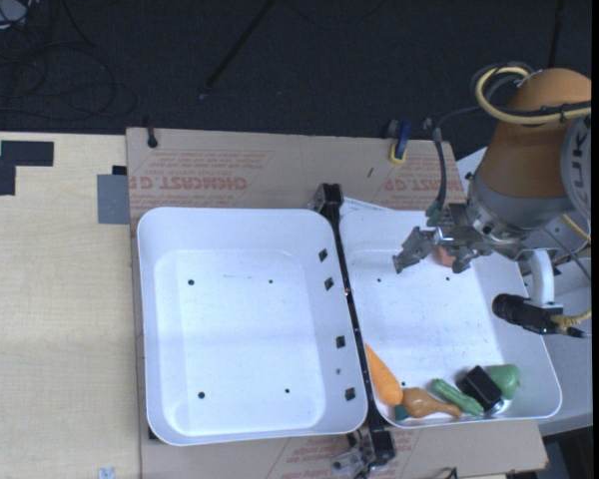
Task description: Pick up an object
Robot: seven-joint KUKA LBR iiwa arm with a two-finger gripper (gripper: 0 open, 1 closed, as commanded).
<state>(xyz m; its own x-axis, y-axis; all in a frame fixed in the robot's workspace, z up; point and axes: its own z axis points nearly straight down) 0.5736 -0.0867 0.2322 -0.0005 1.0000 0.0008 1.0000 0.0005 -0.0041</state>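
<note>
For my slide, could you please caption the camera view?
Gripper hovers in the right bin, toys piled at its near edge.

The arm [527,158] reaches in from the right, its orange band uppermost and the grey wrist below it, tilted down toward the left. The gripper [436,250] points left and downward, its two dark fingers [411,251] spread apart.
</note>
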